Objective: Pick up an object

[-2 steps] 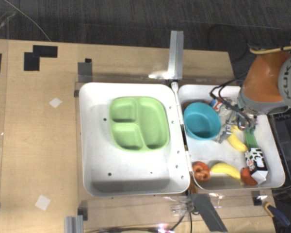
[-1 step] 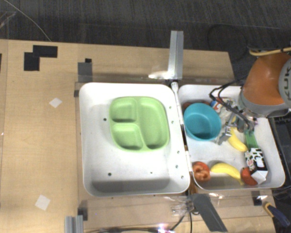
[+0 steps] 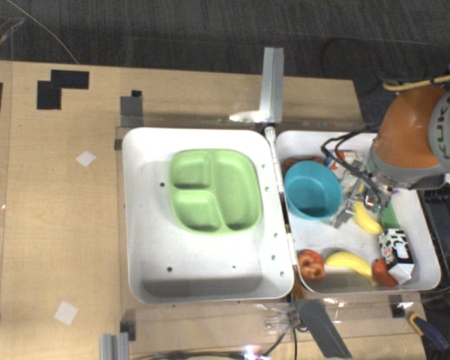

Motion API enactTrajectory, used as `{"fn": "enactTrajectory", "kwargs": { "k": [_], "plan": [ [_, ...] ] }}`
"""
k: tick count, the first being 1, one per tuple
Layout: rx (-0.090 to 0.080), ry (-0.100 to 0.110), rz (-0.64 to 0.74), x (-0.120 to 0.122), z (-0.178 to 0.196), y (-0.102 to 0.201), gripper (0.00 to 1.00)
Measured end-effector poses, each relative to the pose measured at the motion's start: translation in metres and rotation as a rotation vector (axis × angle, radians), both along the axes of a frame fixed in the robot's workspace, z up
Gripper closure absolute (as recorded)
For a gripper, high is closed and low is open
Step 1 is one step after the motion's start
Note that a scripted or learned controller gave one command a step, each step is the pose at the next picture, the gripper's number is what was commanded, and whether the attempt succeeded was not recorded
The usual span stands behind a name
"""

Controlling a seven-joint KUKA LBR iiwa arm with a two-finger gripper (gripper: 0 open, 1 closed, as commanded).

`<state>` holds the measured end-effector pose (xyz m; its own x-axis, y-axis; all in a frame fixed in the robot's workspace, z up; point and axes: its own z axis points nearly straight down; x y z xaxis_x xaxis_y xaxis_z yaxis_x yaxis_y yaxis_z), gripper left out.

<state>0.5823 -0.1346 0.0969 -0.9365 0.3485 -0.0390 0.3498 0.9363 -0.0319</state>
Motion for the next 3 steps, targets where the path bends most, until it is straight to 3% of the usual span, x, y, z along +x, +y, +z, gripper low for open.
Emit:
{"fn": "enactTrajectory", "kwargs": {
  "k": [1,2,3],
  "plan": [
    [0.03,0.012,-0.171,0.007,-0.006,-0.001,0.0],
    [0.017,0.002,-0.175,0.008,0.007,-0.011,1.0],
    [0.026,0.006,-0.239,0.018,0.103,0.027,1.0]
  ]
}}
